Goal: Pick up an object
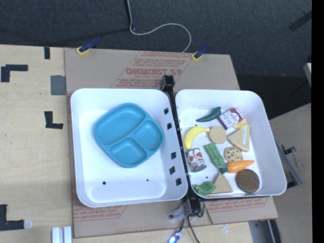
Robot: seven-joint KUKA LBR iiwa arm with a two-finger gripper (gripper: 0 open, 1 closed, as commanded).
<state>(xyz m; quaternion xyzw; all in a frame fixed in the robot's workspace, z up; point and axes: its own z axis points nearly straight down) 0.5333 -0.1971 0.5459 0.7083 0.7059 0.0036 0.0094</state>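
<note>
The right bin [263,116] holds several toy food items. Among them are a yellow banana [194,134], a dark green pepper [209,115], an orange carrot [240,165], a red-and-white can [196,159], a brown round cookie [248,180], a chocolate-chip cookie [232,154], a cheese wedge [241,137] and a small red-white packet [229,118]. In the left bin [83,135] lies a blue divided plate [128,134].
Both bins rest on a cardboard sheet [152,70] on the wooden bench. A white cable [152,29] loops over the dark floor at the back. Clips join the bins along the middle seam [174,135].
</note>
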